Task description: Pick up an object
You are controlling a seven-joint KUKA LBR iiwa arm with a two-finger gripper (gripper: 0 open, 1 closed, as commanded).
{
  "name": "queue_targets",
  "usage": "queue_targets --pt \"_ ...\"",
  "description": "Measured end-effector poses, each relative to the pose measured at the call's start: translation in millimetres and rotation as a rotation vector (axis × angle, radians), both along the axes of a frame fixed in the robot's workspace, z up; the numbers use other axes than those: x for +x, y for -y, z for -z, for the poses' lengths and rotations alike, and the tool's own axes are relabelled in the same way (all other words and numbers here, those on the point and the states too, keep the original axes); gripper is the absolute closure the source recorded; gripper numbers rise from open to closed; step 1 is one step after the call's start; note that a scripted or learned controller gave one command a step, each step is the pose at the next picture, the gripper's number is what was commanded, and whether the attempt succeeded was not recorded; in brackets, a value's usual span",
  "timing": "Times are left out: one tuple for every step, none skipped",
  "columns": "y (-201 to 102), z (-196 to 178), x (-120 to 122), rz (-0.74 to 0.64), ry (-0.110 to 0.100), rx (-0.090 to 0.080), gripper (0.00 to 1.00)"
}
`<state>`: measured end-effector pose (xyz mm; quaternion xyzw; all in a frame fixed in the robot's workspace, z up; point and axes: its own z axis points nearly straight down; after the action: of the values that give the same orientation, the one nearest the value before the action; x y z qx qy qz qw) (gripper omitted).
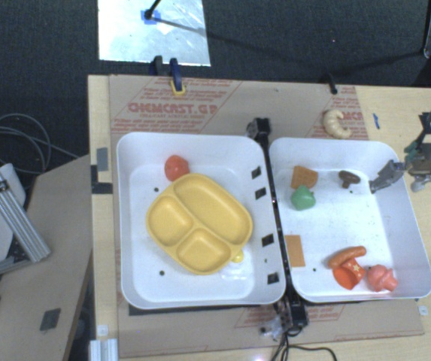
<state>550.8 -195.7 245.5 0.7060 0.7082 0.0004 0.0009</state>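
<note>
Several small toys lie in the right bin [403,224]: a green one [302,198] at ten o'clock beside a tan block [304,177], a brown bit [348,177] at twelve. My gripper [396,173] hangs at two o'clock, jaws spread and bare. Risk, I judge: the rim blocks my descent, or I pinch two neighbours together

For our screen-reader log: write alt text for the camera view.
A gripper hangs at the right bin's right rim, above small toy foods including a green piece. The left bin holds a yellow divided tray and a red ball.
</note>
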Motion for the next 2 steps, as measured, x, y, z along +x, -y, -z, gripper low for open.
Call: queue_targets --pt "9 160 84 -0.005 -0.002 0.000 0.00" --pt "10 157 120 -0.003 0.002 0.000 0.00"
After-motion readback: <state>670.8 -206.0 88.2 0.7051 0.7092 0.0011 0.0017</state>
